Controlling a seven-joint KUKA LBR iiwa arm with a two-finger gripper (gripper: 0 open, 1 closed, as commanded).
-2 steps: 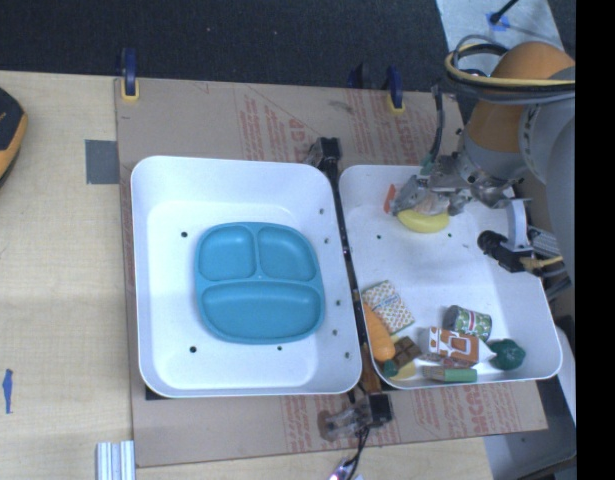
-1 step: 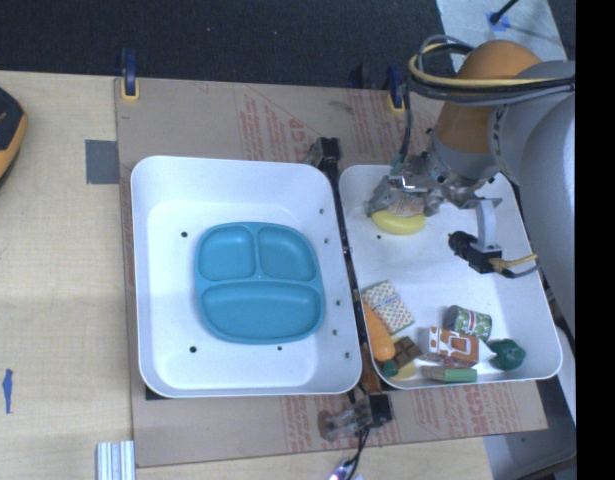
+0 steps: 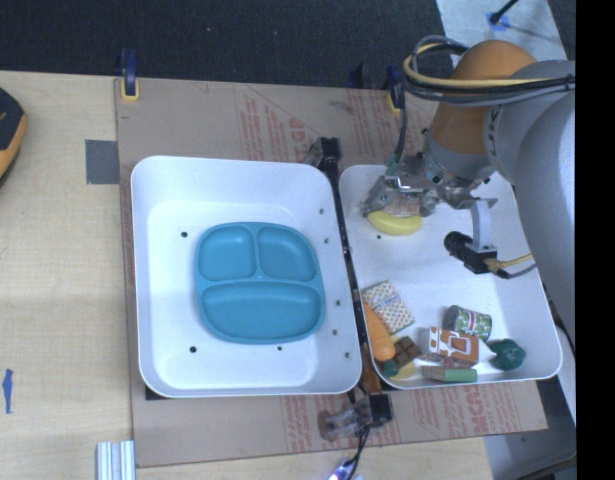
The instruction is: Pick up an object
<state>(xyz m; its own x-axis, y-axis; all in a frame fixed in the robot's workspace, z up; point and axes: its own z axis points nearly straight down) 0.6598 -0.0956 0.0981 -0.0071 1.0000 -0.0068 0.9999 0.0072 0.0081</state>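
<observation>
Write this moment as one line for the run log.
end effector: over yellow banana | right bin, far end | grasp: unconfirmed | blue plate: left bin

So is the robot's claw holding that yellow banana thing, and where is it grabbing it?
It cannot be told. The gripper sits right on top of the yellow banana in the right bin, hiding any hold.

I can see a yellow banana-like piece [image 3: 396, 224] lying flat at the far left of the right bin [image 3: 535, 298]
</observation>
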